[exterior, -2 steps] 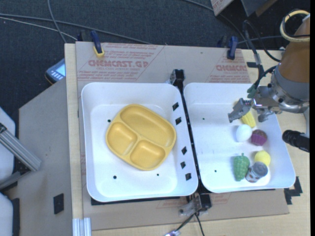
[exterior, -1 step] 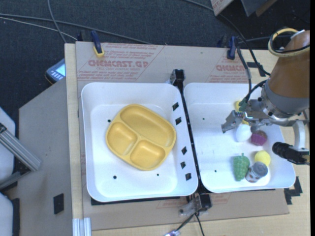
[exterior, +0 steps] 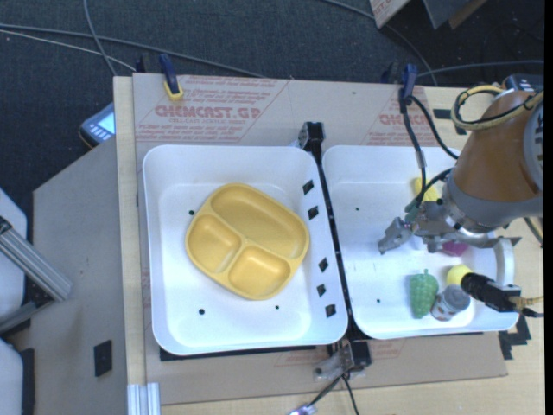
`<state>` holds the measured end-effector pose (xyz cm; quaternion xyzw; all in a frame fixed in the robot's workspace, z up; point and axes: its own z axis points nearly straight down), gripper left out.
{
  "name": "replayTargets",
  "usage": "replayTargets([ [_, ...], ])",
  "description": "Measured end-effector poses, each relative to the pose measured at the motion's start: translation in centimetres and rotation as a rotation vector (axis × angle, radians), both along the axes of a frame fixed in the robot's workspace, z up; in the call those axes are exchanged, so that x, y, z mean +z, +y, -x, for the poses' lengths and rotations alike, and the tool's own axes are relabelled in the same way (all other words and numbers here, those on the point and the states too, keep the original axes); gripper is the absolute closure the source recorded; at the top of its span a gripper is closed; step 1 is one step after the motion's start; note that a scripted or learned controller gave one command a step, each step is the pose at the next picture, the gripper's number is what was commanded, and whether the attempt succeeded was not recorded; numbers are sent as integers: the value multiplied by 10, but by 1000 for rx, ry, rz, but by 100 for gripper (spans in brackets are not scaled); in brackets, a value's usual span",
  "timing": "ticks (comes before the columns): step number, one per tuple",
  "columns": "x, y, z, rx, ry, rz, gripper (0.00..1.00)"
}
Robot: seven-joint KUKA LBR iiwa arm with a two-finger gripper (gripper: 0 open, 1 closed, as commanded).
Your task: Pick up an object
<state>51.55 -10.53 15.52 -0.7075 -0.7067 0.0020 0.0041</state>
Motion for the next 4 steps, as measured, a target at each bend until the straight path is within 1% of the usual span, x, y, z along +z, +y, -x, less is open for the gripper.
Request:
replayTargets([
  [1, -44, 6, 4, 1, -2, 0, 0],
  [2, -31, 6, 2, 0, -8, 1, 100],
  [3, 33, 8, 0, 2, -15, 4, 100],
  [4, 72, 8, -1, 2, -15, 4, 100],
])
